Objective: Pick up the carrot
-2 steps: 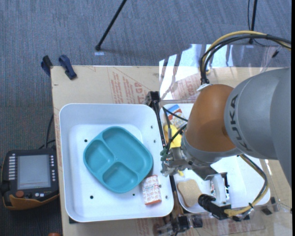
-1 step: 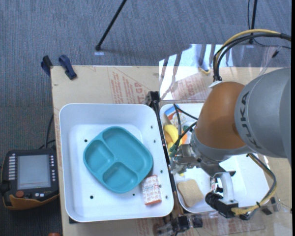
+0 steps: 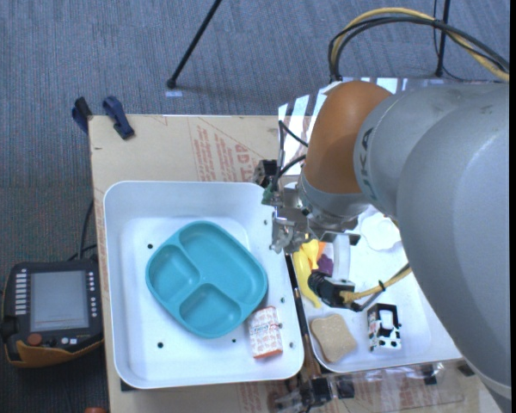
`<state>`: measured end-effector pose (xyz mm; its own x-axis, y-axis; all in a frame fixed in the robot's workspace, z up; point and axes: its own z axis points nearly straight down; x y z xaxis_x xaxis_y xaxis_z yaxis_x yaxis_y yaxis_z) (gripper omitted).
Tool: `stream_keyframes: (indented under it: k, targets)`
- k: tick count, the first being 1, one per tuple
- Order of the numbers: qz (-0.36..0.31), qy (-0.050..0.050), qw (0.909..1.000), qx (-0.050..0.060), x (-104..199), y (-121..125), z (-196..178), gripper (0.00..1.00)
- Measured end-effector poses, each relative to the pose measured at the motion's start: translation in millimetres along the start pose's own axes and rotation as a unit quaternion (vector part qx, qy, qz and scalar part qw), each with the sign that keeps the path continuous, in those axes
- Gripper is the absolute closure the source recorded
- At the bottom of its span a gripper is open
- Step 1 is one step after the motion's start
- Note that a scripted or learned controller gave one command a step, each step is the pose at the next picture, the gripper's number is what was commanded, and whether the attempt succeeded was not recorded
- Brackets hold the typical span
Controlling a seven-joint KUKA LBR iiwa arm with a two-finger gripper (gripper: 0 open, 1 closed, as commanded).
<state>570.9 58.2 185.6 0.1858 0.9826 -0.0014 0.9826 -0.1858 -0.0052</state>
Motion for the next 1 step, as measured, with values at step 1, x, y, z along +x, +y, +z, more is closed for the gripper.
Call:
stream_keyframes:
  k: [1]
  targets:
    - [0.0,0.0,1.0,0.001,0.1,-0.5,0.1,0.0]
